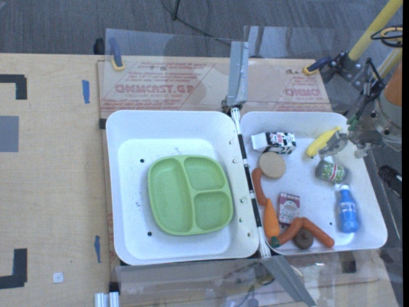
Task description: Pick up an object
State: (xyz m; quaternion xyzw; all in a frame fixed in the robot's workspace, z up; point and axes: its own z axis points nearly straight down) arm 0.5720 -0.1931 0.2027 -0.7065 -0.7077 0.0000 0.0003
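Note:
My gripper (345,143) hangs over the right bin's far right corner, right beside the end of a yellow banana (319,144) and just above a greenish round can (330,171). In the same right bin (374,235) lie a black-and-white toy cow carton (275,141), a tan round disc (273,165), a small red box (289,208), a blue bottle (347,211), an orange carrot (271,220), a second carrot (314,230), an orange sausage shape (257,185) and a brown ring (303,238). Nothing is visibly held.
The left bin (121,171) holds a green divided plate (190,194). A ridge (246,171) separates the two bins. Cardboard sheets (166,85) lie behind the bins. Cables and a yellow pole (377,24) stand at the far right by the arm.

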